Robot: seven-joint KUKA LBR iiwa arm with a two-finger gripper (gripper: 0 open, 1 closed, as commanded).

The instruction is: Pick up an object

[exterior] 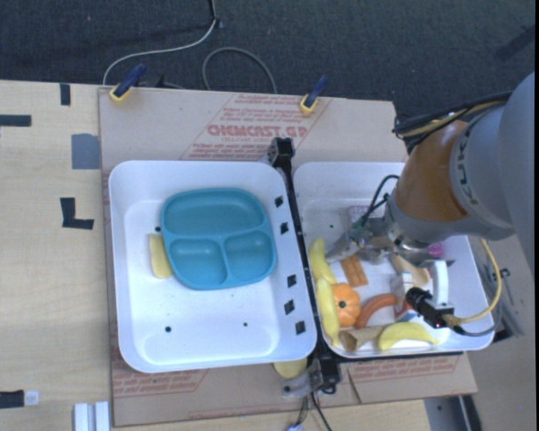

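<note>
Cardboard-topped bench [242, 133], blue tray [219, 238] in left bin [126, 268], gripper [370, 241] state unclear amid toy food.

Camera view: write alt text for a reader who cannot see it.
A grey and orange robot arm reaches over the right bin, which holds toy food. The left bin holds a blue divided plate with a yellow piece beside it.
</note>
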